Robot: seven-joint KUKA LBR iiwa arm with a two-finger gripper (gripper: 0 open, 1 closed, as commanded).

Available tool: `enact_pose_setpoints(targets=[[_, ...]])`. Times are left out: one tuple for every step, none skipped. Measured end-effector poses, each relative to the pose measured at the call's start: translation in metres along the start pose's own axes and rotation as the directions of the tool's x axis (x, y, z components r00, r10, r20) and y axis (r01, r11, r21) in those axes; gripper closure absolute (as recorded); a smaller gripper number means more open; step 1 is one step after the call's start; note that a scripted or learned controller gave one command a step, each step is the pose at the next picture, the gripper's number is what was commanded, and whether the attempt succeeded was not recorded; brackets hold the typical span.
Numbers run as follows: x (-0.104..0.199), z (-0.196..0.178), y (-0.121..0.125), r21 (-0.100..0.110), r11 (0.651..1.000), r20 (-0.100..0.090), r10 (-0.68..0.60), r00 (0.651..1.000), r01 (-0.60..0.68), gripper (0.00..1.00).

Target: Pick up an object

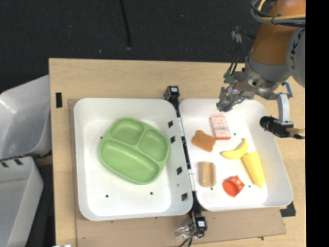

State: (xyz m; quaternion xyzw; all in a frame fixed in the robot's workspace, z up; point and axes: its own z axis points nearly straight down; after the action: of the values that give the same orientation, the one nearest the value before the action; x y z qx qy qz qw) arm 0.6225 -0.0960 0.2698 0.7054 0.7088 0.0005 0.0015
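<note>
The wooden counter (61,153) carries two white bins: the left bin (87,194) holds a green divided plate (134,150), and the right bin (272,189) holds the small items. The grey and orange arm (275,35) reaches in at the upper right, its tool (224,105) hanging over the right bin's upper edge, just above a pink box (220,126); whether it is clenched or released, I cannot tell. Below lie a corn cob (254,169), banana (235,150), tan roll (206,174), orange bread slice (203,140) and red piece (233,186).
</note>
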Motion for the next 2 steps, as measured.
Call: enact_pose_setpoints(targets=[[0.047,0.015,0.005,0.003,1.000,0.000,0.000,1.000,0.000,1.00],[0.098,0.008,0.012,0.000,1.000,-0.002,-0.001,1.000,0.001,1.00]])
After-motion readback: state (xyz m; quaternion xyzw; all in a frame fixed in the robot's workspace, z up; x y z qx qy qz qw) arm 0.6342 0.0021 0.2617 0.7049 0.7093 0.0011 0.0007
